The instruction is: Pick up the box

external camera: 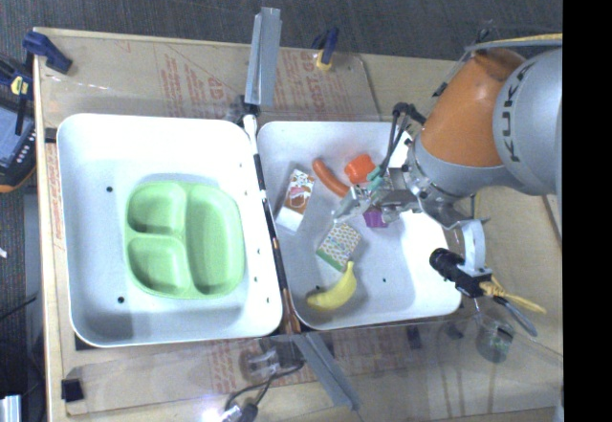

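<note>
While the tool hovers over the right bin, grip state unclear, box uncovered.

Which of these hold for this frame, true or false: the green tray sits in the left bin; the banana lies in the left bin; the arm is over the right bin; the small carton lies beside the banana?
1. The green divided tray sits in the left bin. True.
2. The banana lies in the left bin. False: it lies in the right bin, near the front edge.
3. The arm is over the right bin. True.
4. The small carton lies beside the banana. False: it lies further back, near the divider; the patterned box is next to the banana.
</note>
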Action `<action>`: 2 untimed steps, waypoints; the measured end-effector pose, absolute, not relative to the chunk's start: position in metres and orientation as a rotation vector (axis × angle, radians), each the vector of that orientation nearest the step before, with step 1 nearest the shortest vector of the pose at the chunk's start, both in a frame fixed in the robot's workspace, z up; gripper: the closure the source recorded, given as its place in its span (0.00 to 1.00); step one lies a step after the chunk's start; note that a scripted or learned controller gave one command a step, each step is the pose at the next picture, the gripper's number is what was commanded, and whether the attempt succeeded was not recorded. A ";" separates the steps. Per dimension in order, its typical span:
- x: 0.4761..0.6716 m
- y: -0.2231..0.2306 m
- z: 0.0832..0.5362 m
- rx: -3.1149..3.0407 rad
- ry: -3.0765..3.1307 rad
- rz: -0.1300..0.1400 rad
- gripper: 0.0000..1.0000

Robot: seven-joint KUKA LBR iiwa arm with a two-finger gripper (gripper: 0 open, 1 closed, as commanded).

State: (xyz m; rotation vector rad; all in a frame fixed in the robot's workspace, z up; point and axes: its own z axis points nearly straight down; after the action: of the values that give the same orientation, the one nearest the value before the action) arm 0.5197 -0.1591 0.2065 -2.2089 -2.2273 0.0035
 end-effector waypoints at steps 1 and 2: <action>0.525 -0.170 0.098 -2.185 -2.258 0.000 0.00; 0.526 -0.172 0.109 -2.182 -2.265 0.004 1.00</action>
State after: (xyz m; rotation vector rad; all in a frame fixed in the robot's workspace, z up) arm 0.5260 -0.1716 0.1086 -2.1817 -2.2655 0.0040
